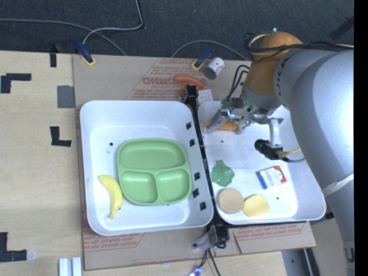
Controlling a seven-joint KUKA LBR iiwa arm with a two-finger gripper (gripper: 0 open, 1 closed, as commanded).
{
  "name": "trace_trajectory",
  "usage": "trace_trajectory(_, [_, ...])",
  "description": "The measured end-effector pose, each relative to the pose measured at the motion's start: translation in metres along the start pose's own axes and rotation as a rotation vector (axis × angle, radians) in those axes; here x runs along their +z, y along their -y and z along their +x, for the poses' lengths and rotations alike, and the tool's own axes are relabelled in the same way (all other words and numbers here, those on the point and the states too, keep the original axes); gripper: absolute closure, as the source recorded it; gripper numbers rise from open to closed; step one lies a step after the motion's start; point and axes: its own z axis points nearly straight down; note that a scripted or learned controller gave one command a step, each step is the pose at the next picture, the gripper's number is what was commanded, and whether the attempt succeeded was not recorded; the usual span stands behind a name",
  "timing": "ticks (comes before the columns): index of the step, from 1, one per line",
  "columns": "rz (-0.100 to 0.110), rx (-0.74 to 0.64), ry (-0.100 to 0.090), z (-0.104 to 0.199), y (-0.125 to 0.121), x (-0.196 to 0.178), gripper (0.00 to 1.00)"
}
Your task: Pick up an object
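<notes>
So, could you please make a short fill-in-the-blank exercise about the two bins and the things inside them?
1. The banana lies in the ____ bin, beside the green tray.
2. The green tray has ____ compartments.
3. The end effector is over the ____ bin.
4. The small card near the right bin's edge is blue, white and ____.

Missing words: left; three; right; red

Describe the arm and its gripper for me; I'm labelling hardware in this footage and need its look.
The arm is a thick, rounded tube in smooth light grey, with a glossy orange band above the wrist. Thin dark cables loop beside the wrist. The gripper is a small grey metal unit, and a black fitting sticks out beneath it.
</notes>
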Motion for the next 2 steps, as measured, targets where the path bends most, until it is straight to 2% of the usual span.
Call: trace_trajectory(2, [0.0, 0.0, 0.0, -0.0009, 0.0, 0.0, 0.0])
